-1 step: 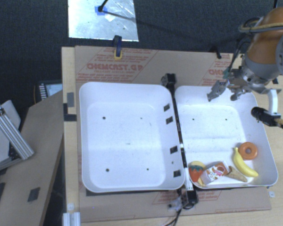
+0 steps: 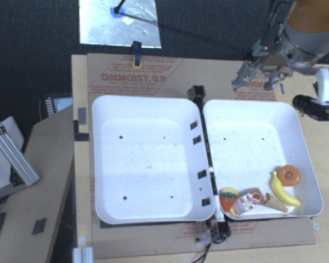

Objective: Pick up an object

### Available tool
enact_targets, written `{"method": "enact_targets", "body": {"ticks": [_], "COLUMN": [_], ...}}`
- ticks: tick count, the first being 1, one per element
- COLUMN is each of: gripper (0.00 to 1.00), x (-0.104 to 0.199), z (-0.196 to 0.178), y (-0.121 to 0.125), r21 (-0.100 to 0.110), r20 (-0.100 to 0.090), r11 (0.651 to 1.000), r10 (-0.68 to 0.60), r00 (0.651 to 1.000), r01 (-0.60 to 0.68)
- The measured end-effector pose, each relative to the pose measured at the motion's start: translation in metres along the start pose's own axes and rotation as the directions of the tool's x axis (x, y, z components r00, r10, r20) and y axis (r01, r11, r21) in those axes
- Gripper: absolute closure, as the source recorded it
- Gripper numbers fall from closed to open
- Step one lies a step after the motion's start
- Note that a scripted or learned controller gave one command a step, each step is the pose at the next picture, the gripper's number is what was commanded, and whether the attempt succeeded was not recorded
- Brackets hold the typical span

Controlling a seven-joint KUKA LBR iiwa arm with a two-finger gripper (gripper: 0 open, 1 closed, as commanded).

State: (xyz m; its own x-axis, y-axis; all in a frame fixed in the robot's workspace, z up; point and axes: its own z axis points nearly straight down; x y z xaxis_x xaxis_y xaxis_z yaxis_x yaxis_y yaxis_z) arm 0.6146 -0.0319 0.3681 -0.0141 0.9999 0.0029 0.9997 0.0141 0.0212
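My gripper [image 2: 256,83] hangs open and empty past the right bin's [image 2: 296,116] far rim. I should drop straight over the banana [image 2: 283,190], clear of the wall.

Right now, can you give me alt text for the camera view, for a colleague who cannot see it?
The arm's hand hangs above the far edge of the right bin, holding nothing. A banana, an orange ring-shaped toy, a small packet and a red-orange toy cluster in that bin's near right corner. The left bin sits alongside.
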Motion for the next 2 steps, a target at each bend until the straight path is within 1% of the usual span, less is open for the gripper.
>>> {"method": "enact_targets", "body": {"ticks": [1, 2], "gripper": [0.00, 0.00], "x": [0.071, 0.115], "z": [-0.138, -0.171], "y": [-0.017, -0.068], "r21": [0.001, 0.015], "r20": [-0.001, 0.000], "r11": [1.000, 1.000], "r10": [0.001, 0.005], "r00": [1.000, 1.000], "r01": [-0.001, -0.005]}}
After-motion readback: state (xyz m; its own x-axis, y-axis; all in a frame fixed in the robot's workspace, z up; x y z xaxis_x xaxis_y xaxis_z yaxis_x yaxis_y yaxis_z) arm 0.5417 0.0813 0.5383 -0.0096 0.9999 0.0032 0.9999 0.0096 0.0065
